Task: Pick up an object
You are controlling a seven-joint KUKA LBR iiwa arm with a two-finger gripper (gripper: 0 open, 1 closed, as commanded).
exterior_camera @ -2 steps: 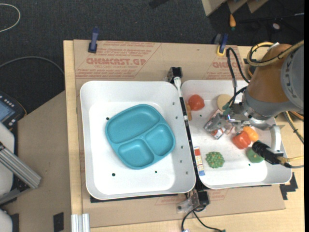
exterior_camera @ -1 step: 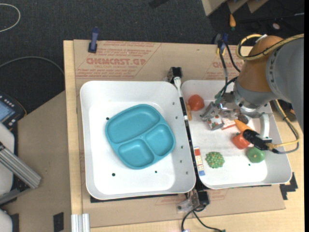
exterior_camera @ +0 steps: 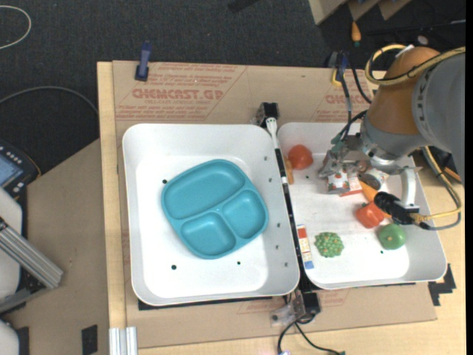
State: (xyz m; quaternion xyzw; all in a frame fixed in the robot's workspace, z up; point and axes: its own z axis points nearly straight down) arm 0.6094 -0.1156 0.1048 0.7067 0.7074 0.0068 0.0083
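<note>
Gripper (exterior_camera: 341, 174) is sitting low in the right bin (exterior_camera: 355, 268), toward the far side, with the arm (exterior_camera: 436, 102) reaching in from the right. Can't tell how wide it's opened or whether it's got anything, since the wrist is blocking the view from above. Not calling a grasp.

Candidates are all lying in the right bin:
- red round piece (exterior_camera: 299, 156): just left of the gripper, toward the far left corner
- orange-red piece (exterior_camera: 369, 214): near-right of the gripper
- green ball (exterior_camera: 392, 237): just beside the orange-red piece, nearer and further right
- green bumpy piece (exterior_camera: 329, 244): near side, mid-bin, on its own
- small orange bit (exterior_camera: 367, 191): poking out just right of the gripper, possibly touching it; too cluttered to tell

Left bin (exterior_camera: 148, 161) is holding a teal divided plate (exterior_camera: 214, 207), well apart from the action.

Risks as I'm reading them:
- The gripper may be landing between pieces rather than over one, so it's closing on air or the bin floor.
- The round pieces are likely rolling out if squeezed off-centre. The red one is sitting near the bin wall, so a nudge is sending it into the corner.
- The orange-red piece and green ball are lying almost touching, so going for either risks dragging the other along.
- A marginal hold means dropping the piece on the lift.

The green bumpy piece is looking like the safest target, being isolated and rough-surfaced.
</note>
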